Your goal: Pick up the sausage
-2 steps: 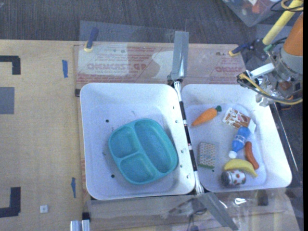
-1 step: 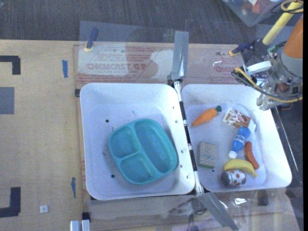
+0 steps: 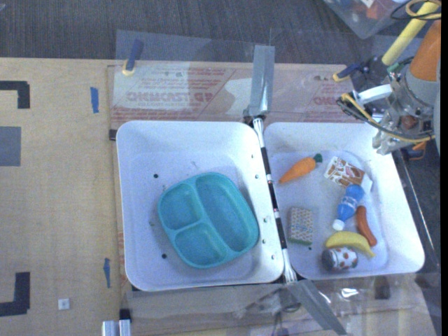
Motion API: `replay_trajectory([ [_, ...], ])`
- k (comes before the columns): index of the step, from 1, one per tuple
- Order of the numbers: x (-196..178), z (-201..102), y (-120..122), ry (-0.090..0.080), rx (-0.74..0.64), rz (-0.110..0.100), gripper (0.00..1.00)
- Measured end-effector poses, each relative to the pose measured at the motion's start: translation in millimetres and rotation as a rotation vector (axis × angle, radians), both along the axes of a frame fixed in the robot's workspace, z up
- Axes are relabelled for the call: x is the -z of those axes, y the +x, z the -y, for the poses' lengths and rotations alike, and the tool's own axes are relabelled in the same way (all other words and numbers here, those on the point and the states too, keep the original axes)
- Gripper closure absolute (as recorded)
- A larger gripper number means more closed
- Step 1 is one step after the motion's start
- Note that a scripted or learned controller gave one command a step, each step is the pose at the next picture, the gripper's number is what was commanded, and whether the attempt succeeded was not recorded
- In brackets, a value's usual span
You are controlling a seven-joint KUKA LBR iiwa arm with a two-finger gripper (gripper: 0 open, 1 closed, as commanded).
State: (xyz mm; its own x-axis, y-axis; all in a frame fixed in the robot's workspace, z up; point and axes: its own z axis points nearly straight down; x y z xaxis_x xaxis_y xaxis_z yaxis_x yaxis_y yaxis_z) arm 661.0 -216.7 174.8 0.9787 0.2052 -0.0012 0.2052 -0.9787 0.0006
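Near the right bin's (image 3: 413, 257) right wall lies the sausage (image 3: 365, 225), beside the banana (image 3: 348, 241), well below the gripper (image 3: 385, 140), which seemingly hovers over the bin's upper corner.

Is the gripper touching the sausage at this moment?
Apart. The camera view shows the gripper up at the right bin's far right corner, with bare white floor between it and the sausage lying beside the banana.
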Motion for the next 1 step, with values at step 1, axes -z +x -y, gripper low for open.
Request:
replay_trajectory([
  [1, -7.7, -20.7, -6.6, 0.002, 0.003, -0.003, 1.0],
])
